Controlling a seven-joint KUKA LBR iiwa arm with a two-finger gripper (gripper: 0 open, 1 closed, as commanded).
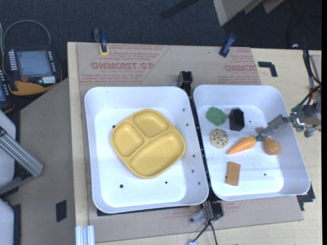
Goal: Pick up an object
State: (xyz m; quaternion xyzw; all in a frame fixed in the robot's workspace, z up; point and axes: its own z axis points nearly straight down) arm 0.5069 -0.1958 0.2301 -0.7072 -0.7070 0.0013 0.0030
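Observation:
The right bin [291,182] holds a green leafy piece [216,116], a black block [236,119], a speckled cookie [219,138], an orange carrot [241,145], a brown-orange rounded piece [272,146] and a tan-orange block [233,173]. My gripper [276,124] reaches in over the bin's right rim. Its grey tip is low, just above the rounded piece and next to the carrot's thick end. Nothing shows clearly as held.
The left bin [97,177] bears a yellow divided plate [148,143]. A black hinge strip [196,137] runs between the bins. Cables and metal parts hang at the right edge [311,106]. A pendant screen [31,65] sits off the bench at left.

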